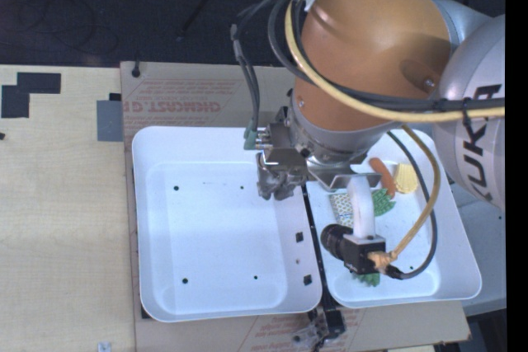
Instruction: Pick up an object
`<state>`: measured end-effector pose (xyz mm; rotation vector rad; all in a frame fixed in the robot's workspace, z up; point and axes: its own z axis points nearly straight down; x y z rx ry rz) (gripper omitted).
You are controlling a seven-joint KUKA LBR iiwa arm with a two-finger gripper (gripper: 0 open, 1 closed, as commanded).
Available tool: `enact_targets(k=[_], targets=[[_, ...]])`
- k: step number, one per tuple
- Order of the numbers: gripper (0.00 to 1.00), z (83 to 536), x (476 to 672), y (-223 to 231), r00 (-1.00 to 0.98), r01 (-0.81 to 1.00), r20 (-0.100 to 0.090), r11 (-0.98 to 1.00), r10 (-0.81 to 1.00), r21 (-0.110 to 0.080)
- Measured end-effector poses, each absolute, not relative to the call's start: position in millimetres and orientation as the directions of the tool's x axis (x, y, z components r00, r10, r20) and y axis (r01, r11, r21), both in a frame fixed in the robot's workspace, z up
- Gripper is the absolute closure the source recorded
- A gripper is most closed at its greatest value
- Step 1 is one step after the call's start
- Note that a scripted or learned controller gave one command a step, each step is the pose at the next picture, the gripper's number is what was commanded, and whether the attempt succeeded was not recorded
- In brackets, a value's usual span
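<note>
The gripper (276, 180) is seen at the frame's centre, over the upper right corner of the left bin (165, 260); how far it is open cannot be told. An orange object (381, 171), a yellow object (405, 178) and green pieces (383, 202) are gathered in the right bin (450, 260).

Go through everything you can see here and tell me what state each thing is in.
left bin: lying flat, open side up.
right bin: lying flat, holding small things.
gripper: at the left bin's right edge, nothing visibly held.
orange piece: lying in the right bin, ungripped.
yellow piece: lying beside the orange piece.
green piece: lying in the right bin, partly hidden.
</note>
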<state>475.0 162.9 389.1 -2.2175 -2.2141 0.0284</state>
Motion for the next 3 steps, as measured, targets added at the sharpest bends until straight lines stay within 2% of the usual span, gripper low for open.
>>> enact_targets(k=[1,2,3], targets=[[1.0,428.7,535.4,194.8,-0.002,1.0,0.0,0.002,1.0,0.002],[1.0,239.2,470.9,186.4,0.0,1.0,-0.008,0.0,1.0,-0.021],[1.0,380.3,477.5,163.5,0.002,1.0,0.004,-0.002,1.0,0.011]])
